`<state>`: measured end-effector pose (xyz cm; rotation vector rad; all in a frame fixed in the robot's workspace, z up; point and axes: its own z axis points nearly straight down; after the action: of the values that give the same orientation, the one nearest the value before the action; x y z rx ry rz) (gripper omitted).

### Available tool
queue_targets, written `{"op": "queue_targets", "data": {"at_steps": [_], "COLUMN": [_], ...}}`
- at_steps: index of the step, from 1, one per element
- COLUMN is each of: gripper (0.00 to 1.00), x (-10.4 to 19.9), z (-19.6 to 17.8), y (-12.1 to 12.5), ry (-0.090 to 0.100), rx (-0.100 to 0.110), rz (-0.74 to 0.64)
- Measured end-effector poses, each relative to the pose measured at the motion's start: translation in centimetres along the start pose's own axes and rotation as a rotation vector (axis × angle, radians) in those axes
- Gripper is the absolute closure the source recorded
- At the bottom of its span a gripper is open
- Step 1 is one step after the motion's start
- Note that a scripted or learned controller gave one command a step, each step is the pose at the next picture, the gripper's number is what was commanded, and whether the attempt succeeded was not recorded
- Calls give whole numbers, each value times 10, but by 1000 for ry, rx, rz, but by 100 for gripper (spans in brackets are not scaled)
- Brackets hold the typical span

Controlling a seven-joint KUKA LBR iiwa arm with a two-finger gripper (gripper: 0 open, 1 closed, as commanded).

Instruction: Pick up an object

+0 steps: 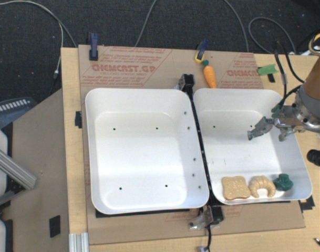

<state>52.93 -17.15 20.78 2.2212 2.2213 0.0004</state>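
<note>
While the grey arm [313, 91] reaches in from the right edge of the view, its claw [270, 129] hangs over the upper right part of the right bin [238, 151], spread wide with nothing between its fingers. One finger [259, 128] slants down and to the left, and the other [284, 134] is shorter in view and sits nearer the wrist.

The bench board [149, 62] lies beneath everything, printed with red lettering above the bins. The left bin [138, 151] sits well to the left of the claw, touching the right bin along a dark seam.

Below the claw, along the near rim of the right bin, three small things lie in a row. The toast slice [235, 188] is down and to the left of the claw, roughly square, lying flat. Just beside it, right, the croissant [262, 186] lies nearly straight below the claw; its long axis runs left to right and its two tips curl down towards the near rim. The green toy [284, 182] is just right of the croissant, below and a little right of the claw; its shape is too small to tell a direction.

Above and to the left of the claw, outside the bin on the board, a carrot [209, 75] lies with its long axis almost up and down the view, green end at the top, orange tip pointing towards the bins.
</note>
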Motion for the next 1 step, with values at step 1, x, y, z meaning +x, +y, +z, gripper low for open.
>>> {"op": "queue_targets", "data": {"at_steps": [1], "gripper": [0], "x": [46], "z": [128], "y": [-6], "ry": [3], "rx": [8], "rz": [-3]}}
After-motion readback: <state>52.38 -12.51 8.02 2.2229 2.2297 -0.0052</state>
